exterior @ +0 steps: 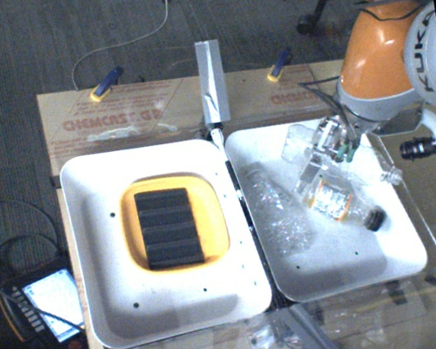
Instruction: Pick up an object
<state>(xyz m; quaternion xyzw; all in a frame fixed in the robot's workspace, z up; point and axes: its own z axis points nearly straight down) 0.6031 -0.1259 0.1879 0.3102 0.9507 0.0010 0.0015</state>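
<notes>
**binwatcher:** so the arm [396,48] comes in from the right, grey with that orange band, and the gripper [325,161] sits low over the right bin [398,259], upper middle part; can anyone read the fingers?

**pallet_pete:** honestly can't tell if they're apart or closed; they blur into the clear plastic stuff right under them (it's all see-through and glare)

**binwatcher:** what's in that bin then?

**pallet_pete:** a clear plastic bottle [347,204] with an orange-and-white label, lying tilted, dark cap [375,219] pointing lower right; it's just below the gripper, maybe touching, can't say; some crinkly clear wrap [278,209] lies left of it

**binwatcher:** and the left bin [109,312]?

**pallet_pete:** a yellow tray-like thing [212,212] with a black ribbed block [168,227] in it, flat in the middle; well apart from the gripper
</notes>
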